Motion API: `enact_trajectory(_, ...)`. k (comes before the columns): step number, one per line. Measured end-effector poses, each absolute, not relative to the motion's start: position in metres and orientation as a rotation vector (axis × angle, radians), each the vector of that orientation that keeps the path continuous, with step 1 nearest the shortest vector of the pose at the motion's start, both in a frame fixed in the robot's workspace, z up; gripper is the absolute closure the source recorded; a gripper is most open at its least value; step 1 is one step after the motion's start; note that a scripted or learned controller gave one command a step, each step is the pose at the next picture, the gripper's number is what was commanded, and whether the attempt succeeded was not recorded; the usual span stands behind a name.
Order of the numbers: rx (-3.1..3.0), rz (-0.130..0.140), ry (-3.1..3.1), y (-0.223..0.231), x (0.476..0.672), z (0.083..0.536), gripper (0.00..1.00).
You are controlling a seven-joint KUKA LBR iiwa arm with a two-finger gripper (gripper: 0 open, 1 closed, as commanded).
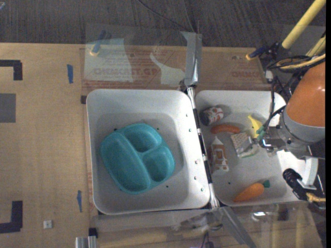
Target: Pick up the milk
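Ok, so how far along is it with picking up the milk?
Nothing looks done yet: the milk carton lies on the floor of the right-hand bin, near its left wall. In hand: the claw is over that bin, beside a grey box and apart from the carton. Left to do: reach the milk, grip it and lift it.

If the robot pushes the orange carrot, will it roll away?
The orange carrot with a green tip in the right white bin looks rounded and tapered, so it would probably roll in a curve, not straight. It looks like a small toy, likely light. The bin's wall should stop it.
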State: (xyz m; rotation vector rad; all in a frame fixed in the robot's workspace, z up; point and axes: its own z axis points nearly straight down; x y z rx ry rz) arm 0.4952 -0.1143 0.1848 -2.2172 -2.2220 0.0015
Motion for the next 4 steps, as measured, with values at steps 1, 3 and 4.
enact_trajectory(1, -2.175, 0.002, -2.263, -0.023, 0.493, 0.184, 0.00)
enact_trajectory(3, -2.255, 0.001, -2.189, -0.069, 0.479, 0.184, 0.00)
enact_trajectory(4, -2.456, -0.040, -1.985, -0.087, 0.489, 0.115, 0.00)
